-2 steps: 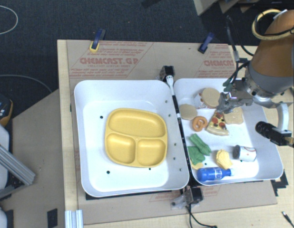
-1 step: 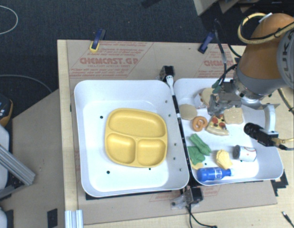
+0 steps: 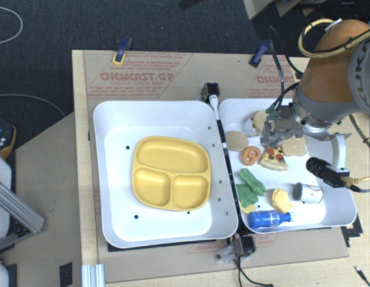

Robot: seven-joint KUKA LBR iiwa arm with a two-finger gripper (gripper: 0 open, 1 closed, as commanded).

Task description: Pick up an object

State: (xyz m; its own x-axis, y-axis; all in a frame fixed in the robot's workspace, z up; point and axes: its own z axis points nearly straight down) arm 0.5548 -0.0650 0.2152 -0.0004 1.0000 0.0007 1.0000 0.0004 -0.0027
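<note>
Even, bright overhead light; the white bins (image 3: 107, 160) glare mildly, shadows are soft, and fine detail looks slightly blurred throughout.

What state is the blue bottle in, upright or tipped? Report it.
Tipped. The blue bottle lies on its side along the near wall of the right bin, its long body flat and its cap pointing right, beside a yellow toy.

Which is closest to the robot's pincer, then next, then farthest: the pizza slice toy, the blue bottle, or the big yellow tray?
1. The toy pizza slice with red toppings, right bin, just below the pincer.
2. The blue plastic bottle, at the right bin's front edge.
3. The yellow plastic tray with three compartments, over in the left bin.
</note>
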